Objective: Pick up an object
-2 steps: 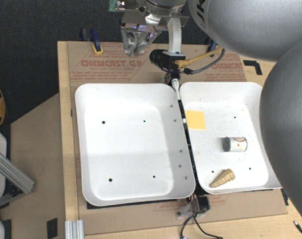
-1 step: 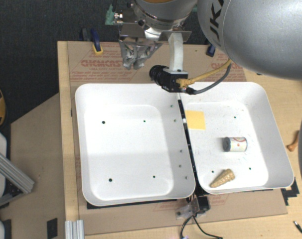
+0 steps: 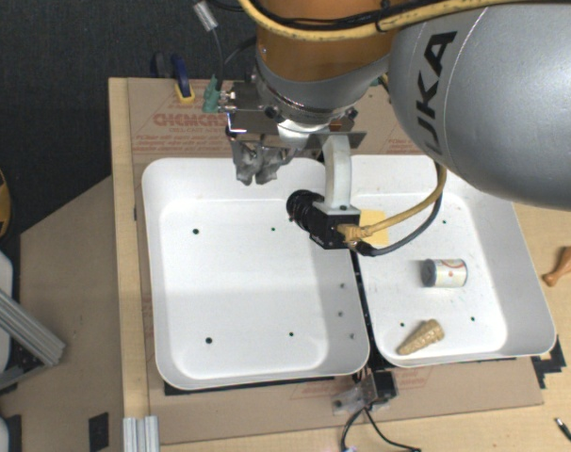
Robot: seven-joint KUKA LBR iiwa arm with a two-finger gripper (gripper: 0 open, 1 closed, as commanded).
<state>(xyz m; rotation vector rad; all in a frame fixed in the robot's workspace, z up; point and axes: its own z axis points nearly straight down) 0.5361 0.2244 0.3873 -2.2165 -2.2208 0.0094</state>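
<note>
My gripper (image 3: 259, 166) hangs below the grey and orange wrist, over the far edge of the left bin (image 3: 172, 281), with nothing visible under it. The objects lie in the right bin (image 3: 512, 252). A small white cylinder with a grey end (image 3: 443, 272) rests on its side near the middle. A tan cone (image 3: 420, 337) lies toward the front. A flat yellow piece (image 3: 376, 230) sits by the divider, partly hidden by a black connector (image 3: 314, 218) and its yellow cable. The gripper is well to the left of all three objects.
The arm's large grey body covers the far right of the scene and part of the right bin. Both bins sit on a brown board (image 3: 125, 252). Small clamps (image 3: 184, 81) stand at the board's far left corner.
</note>
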